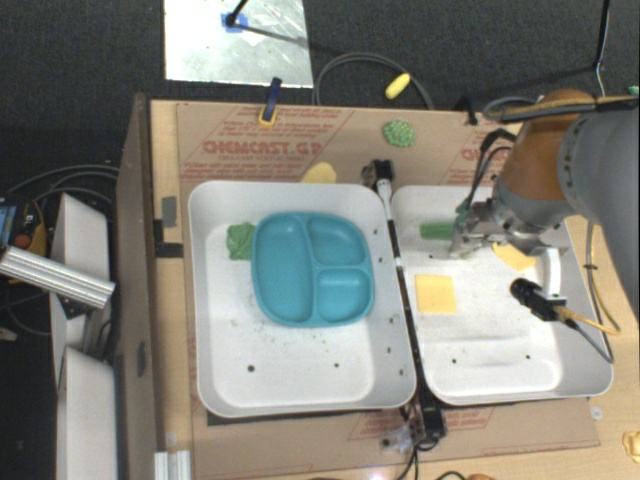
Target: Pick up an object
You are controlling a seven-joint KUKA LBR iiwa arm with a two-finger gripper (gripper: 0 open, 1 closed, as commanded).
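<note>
right white bin [500, 373]: flat yellow square slice [435, 293] at 9 o'clock | left white bin [230, 368]: teal divided plastic plate [310, 268] central | short green rod [437, 231] at 10 o'clock in right bin, just beside tool [465, 240] | tool grip: cannot tell

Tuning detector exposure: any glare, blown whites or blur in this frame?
Camera view: bright glare on the shiny grey sheet up top; the white floor of the right bin looks nearly washed out; shadows are soft; the whole frame is slightly soft, with the pincer smeary beside the green piece; the teal plate and yellow square keep clear edges.
</note>
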